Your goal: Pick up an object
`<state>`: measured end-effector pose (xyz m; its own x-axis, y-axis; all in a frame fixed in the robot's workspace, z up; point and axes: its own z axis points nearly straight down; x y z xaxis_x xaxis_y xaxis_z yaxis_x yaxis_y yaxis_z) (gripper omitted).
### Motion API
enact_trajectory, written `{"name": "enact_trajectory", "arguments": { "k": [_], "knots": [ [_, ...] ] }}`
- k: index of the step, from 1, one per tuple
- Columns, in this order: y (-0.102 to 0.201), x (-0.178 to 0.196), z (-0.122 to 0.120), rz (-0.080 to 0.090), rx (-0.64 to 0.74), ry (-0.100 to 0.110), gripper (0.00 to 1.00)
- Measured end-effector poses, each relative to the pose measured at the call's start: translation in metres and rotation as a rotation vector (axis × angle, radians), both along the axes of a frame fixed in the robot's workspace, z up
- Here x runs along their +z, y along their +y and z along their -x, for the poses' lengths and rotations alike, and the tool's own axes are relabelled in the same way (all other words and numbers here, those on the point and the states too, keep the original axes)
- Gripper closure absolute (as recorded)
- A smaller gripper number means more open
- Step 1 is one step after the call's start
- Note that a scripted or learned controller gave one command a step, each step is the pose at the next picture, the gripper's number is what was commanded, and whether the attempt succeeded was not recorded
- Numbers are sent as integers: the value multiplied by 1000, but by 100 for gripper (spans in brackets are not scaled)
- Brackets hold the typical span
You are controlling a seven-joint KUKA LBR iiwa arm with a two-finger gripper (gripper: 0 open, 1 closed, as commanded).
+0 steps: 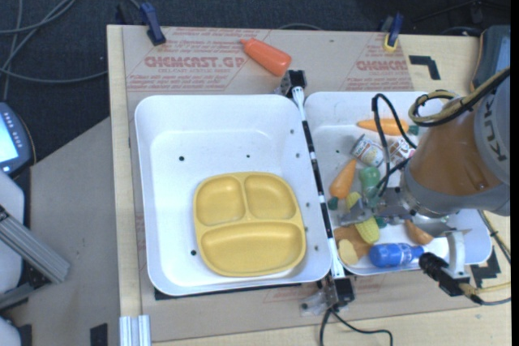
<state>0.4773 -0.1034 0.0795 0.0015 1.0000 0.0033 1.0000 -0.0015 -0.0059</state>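
We cannot tell the jaws' (379, 211) state; the yellow corn (367, 230) lies just below them in the right bin (324, 113)

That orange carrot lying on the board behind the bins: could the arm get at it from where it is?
Probably yes: the carrot lies in the open with nothing over it, though the arm is down over the right bin.

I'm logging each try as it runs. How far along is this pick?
Done: the arm has reached over the right bin. In hand: the gripper sits low among the small objects, beside the yellow piece and blue bottle; no grasp is visible. Left: closing on an object and lifting it.
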Motion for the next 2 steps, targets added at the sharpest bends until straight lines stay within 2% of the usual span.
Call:
{"name": "enact_trajectory", "arguments": {
  "k": [1,2],
  "knots": [
    [-4,6,-113,6,6,-16,0],
    [-4,16,-109,4,3,-9,100]
  ]
}}
